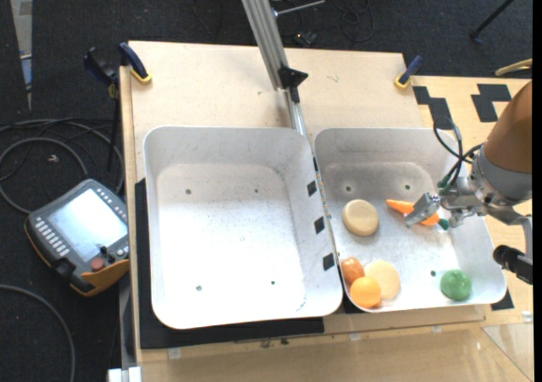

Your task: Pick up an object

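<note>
Beneath my jaws lies a smooth white bin (474, 194) of slightly glossy plastic, its twin (169, 160) scuffed, both on matt pale wood bench (212, 84).

No text, label, brand or number can be read anywhere here. The handheld control pendant (78, 236) on the floor left of the desk (212, 84) has a lit screen, but it is washed out to a pale glare, and its buttons may carry markings too small to make out. Black squares (457, 109) on the desk's right side form a pattern, not letters.
</note>
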Robot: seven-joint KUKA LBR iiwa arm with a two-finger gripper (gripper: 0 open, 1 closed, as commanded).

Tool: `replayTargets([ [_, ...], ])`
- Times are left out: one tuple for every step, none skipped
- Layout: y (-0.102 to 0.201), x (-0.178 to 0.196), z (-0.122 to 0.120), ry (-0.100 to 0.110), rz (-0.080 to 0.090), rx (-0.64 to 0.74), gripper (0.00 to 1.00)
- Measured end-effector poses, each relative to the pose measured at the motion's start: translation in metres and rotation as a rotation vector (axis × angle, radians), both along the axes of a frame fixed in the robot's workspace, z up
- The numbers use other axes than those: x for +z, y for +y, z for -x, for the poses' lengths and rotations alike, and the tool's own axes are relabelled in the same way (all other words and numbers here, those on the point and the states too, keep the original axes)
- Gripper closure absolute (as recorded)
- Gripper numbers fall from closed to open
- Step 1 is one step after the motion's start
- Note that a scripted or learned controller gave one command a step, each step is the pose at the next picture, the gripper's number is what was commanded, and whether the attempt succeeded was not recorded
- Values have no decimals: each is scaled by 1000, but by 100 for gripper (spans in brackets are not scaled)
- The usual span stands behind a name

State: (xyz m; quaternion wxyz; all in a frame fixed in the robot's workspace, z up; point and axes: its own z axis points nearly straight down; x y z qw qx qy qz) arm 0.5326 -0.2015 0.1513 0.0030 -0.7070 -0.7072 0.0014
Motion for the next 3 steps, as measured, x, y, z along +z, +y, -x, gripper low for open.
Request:
replayTargets([
  [1, -54, 1, 0, 1, -1, 0],
  [0, -40, -1, -7, 3, -1, 100],
  [4, 7, -10, -11, 4, 3, 100],
])
